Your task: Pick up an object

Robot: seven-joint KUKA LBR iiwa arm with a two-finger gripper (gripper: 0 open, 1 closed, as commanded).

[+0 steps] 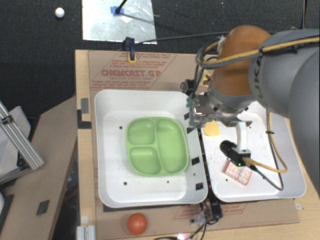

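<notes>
The gripper hangs under the grey arm and its orange band, over the divider between the two bins. A small yellow object lies in the right bin, just right of and below the gripper. A pink and white packet rests nearer the front of that bin. A green divided plate lies flat in the left bin. The arm's body hides much of the right bin's back half.
A black part with a green light and a yellow cable hangs off the arm above the packet. An orange ball sits on the cardboard in front of the left bin. A blue clamp stands at the back edge.
</notes>
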